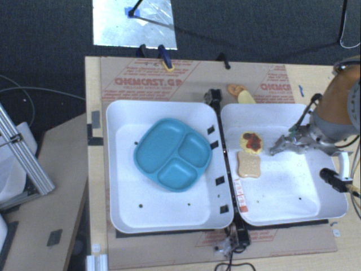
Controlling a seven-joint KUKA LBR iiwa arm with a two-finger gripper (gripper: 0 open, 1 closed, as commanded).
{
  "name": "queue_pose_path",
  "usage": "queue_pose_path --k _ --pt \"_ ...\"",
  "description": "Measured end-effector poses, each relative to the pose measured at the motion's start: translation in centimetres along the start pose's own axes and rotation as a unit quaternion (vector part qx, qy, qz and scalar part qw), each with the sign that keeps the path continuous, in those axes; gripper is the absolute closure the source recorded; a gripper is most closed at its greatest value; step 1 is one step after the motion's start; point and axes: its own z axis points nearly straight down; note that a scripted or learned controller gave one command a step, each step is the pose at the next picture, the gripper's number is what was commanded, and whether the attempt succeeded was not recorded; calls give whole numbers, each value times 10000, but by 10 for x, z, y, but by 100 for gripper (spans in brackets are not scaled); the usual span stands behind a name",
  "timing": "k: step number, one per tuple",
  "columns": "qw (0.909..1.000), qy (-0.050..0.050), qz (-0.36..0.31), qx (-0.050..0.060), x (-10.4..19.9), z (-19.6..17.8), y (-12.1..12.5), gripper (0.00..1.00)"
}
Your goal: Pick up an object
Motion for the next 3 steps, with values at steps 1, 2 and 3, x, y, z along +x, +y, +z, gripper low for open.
queue_pose_path --k 1,2,3 --pt "10000 -26 -9 -60 -1 -8 -60 0" --pt "10000 -14 -33 -33 0 -9 41 0" --pt "10000 2 -21 -3 58 -4 79 0"
